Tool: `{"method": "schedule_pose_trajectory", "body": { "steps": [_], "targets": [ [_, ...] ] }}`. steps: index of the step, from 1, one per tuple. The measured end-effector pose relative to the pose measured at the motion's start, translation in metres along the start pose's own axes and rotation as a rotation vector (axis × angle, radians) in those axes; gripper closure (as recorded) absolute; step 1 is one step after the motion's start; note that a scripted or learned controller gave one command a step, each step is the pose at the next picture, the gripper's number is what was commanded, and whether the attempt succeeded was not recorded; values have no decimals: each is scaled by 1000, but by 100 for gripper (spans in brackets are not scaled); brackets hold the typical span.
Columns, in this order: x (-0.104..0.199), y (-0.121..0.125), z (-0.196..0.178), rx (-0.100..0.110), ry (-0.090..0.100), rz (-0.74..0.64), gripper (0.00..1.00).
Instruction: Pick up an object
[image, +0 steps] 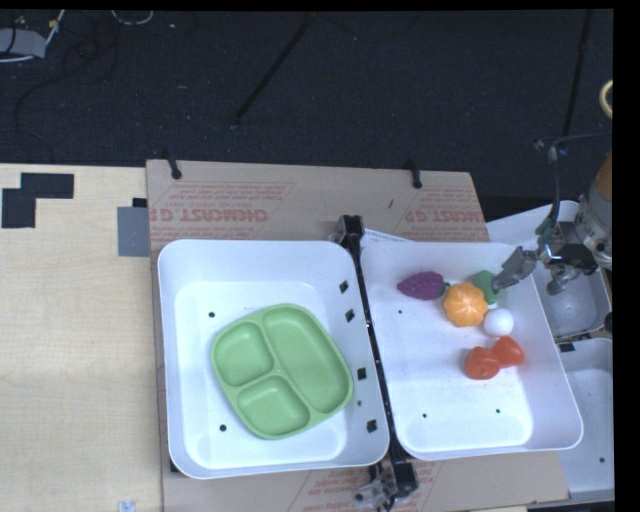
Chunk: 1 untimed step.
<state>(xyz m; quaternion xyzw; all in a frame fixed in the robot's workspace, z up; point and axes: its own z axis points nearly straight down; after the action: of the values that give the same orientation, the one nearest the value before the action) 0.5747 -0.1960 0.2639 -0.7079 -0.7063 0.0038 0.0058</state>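
Observation:
The right bin (470, 425) holds several toy foods near its far right corner. A purple piece (422, 286) lies furthest left, with an orange round fruit (465, 305) beside it. A white egg (498, 322) touches the fruit's right side. Two red pieces (482, 363) (508, 350) lie together just in front of them. A small green piece (485, 283) peeks out behind the orange fruit. My gripper (535, 270) hangs over the bin's right rim, just right of the green piece, with nothing visibly in it.
The left bin (190, 290) holds a green three-compartment plate (281, 371). A black divider with clips (365, 340) runs between the bins. Cardboard (300, 205) lies under both. A clear container (580, 310) stands just outside the right bin.

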Motion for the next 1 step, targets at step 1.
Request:
{"method": "schedule_pose_trajectory", "body": {
  "steps": [1],
  "targets": [
    [0,2,-7,-11,-2,-2,0]
  ]
}}
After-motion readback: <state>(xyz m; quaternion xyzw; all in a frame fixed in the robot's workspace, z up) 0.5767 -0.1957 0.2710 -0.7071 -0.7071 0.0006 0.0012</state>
